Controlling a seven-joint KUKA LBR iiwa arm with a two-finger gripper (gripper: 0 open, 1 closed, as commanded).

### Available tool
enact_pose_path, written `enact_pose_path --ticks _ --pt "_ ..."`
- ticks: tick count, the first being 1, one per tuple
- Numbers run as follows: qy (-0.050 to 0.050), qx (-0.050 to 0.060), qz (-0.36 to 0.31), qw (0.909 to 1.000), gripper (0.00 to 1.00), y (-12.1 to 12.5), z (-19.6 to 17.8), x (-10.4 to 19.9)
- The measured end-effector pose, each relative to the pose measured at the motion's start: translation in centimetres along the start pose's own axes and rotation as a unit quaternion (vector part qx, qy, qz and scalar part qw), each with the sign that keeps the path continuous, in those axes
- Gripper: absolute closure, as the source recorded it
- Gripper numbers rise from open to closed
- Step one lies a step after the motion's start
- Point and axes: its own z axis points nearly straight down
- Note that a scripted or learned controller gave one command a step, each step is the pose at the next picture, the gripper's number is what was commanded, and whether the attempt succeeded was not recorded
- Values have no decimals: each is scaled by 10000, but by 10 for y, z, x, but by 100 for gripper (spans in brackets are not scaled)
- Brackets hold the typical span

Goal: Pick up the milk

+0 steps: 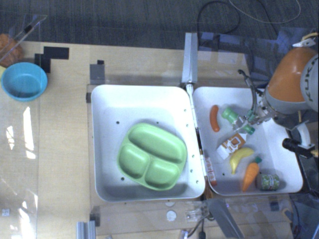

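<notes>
Milk carton (233, 144) lies in right bin (294, 185), long axis diagonal, cap end toward far-right. Gripper (250, 119) just above cap; can't tell its state.

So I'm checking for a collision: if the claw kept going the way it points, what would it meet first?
Probably the milk, the carton lying just beyond the claw; the green bottle sits close beside that line, and depth is unclear.

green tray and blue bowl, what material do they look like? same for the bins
Green tray: moulded plastic by the look, matte, with soft rounded compartment edges. Blue bowl: probably plastic, smooth with a slight sheen; too small to be sure. Left bin and right bin: white, smooth, faintly glossy, thin rolled rims, likely plastic, possibly coated metal.
</notes>
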Motion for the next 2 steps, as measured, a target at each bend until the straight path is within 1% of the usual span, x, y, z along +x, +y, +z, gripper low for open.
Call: enact_pose_path --ticks 1,2 --pt "0 0 0 10000 0 0 0 0" --pt "14 30 -1632 9866 0 49 14 15"
